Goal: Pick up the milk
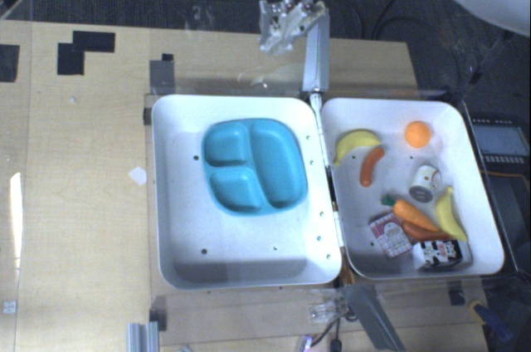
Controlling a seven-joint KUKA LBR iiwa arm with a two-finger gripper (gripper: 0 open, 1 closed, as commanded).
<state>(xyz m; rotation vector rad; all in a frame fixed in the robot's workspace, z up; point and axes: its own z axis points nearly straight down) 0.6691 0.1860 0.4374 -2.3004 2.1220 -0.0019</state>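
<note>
The end effector [286,25] hangs above the far edge of the bench [75,176], behind the divider between the two bins and well apart from the target. You cannot tell from this view how it is set, and nothing shows in its grip.

The milk [437,254] lies in the near corner of the right bin [477,176], a small black-and-white carton on its side.

Check these hazards before you proceed:

- Crowding. The carrot [417,218] touches the carton's upper edge, the banana [449,213] curves just beside it, and a red-and-white packet [385,232] lies to its left. A descent may catch a neighbour or push it onto the carton.
- Wall clearance. The carton sits against the bin's near wall, so one side of the grip may strike the rim.
- Wrong object. The small can [424,183] is also pale and lies near.
</note>
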